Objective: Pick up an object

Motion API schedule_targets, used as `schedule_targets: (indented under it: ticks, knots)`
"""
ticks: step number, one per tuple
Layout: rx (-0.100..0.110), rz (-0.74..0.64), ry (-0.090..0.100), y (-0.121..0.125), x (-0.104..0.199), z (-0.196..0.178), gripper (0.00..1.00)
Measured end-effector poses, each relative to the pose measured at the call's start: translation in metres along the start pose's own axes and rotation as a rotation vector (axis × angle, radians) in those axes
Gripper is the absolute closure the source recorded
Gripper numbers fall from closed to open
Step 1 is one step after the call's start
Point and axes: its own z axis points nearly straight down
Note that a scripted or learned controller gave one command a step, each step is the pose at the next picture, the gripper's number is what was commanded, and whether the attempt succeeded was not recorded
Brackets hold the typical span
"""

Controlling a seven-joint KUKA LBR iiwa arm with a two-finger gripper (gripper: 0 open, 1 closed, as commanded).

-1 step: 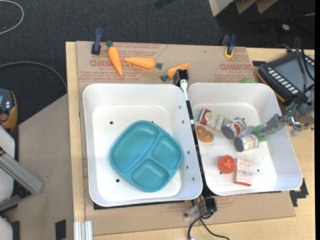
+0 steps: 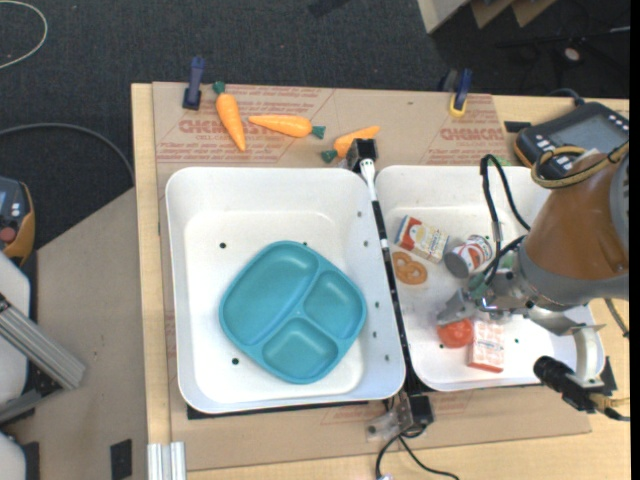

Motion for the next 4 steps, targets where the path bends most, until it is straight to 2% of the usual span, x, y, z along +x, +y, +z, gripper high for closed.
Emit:
schedule_targets:
  ticks: [1, 2, 3, 4]
  knots:
    - [-0.012, 0.003, -0.005, 0.003, 0.016, -0.003, 0.00]
    - [-0.016, 0.006, -0.007, 0.004, 0.015, -0.014, 1.00]
    - [-0.026, -0.003, -0.006, 0.072, 0.068, -0.071, 1.00]
    - [-0.021, 0.003, -0.006, 0.005, 0.085, -0.147, 1.00]
